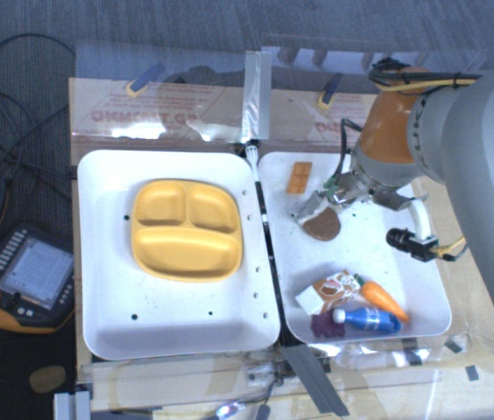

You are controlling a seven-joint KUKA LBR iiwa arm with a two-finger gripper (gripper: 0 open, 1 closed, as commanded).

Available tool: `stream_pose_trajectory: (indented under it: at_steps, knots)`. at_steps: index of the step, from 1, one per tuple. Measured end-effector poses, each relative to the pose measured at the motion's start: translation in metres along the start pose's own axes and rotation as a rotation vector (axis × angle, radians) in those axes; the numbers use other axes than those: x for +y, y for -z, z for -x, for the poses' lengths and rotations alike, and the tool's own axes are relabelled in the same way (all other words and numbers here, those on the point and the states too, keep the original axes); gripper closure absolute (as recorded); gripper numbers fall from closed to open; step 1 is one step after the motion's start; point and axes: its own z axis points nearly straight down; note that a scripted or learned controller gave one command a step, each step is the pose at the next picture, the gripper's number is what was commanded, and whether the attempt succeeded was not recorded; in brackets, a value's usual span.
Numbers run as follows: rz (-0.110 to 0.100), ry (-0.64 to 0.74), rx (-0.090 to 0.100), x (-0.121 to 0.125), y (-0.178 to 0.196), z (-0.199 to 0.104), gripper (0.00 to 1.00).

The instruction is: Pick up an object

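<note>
My gripper (pixel 314 206) hangs low in the upper half of the right bin (pixel 431 309), reaching in from the right below the orange band of the arm. Right under its tip lies a brown rounded piece (pixel 323 227), touching or nearly touching it; whether it sits between the fingers I cannot tell. A small orange cracker-like block (pixel 299 178) lies just up-left of the gripper. At the bin's front sit a carrot (pixel 382 299), a blue bottle (pixel 368 320), a purple bunch of grapes (pixel 323 325) and a printed snack packet (pixel 328 291).
The left bin (pixel 107 313) holds a yellow divided plate (pixel 186 229) in its middle. A raised wall (pixel 264 234) separates the two bins. The front cluster in the right bin is packed close together.
</note>
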Motion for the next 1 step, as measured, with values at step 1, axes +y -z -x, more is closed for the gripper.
stream_pose_trajectory:
  at_steps: [1]
  knots:
    - [-0.010,-0.020,0.008,-0.0494,0.0729,0.0132,1.00]
